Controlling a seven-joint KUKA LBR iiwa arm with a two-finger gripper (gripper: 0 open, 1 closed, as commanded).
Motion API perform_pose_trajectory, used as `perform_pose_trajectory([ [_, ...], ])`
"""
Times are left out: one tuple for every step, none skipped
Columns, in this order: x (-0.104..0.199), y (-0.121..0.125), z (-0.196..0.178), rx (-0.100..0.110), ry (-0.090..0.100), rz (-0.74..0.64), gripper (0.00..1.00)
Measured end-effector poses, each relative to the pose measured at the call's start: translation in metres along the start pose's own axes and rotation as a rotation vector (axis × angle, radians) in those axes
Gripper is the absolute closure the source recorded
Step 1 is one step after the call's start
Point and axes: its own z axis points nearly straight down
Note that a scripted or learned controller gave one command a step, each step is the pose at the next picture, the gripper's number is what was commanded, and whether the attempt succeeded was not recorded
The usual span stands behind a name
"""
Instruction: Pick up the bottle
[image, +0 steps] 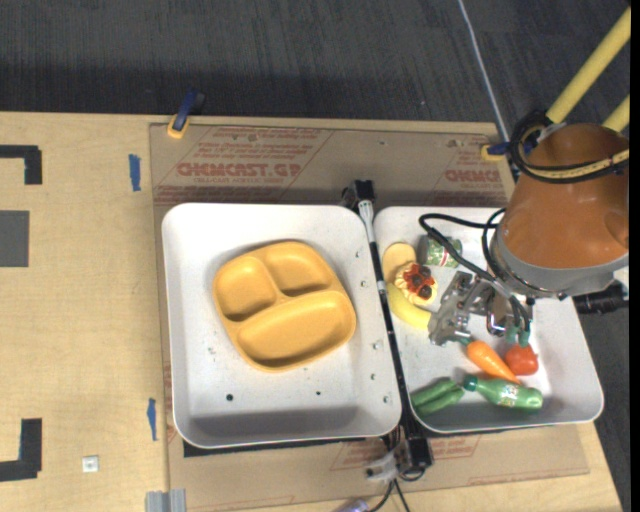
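Lying upside down in the left bin (190, 300): yellow plate (285, 303). Hovering over the right bin (585, 385): gripper (480, 318), fingers spreading apart, gripping nothing. Resting near the front edge, below the carrot (490, 360): green bottle (508, 394).

The two bins, left (190, 300) and right (575, 385), look like smooth white plastic with a soft shine. The yellow tray (285, 303) is smooth plastic too, a little glossy. The green bottle (505, 393) looks like shiny plastic. The toy carrot (490, 359) and the banana (400, 300) look like smooth plastic. The gripper (470, 318) is bare grey metal that glints. The orange band (565, 205) on the arm is smooth and shiny. The bench top (80, 330) is dull brown board, matt and flat.
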Motion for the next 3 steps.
perform_pose_trajectory([
  [0.037,0.057,0.027,-0.001,0.0,-0.11,1.0],
  [0.044,0.077,0.034,-0.001,0.001,-0.542,1.0],
  [0.038,0.117,0.017,-0.002,-0.005,-0.608,1.0],
])
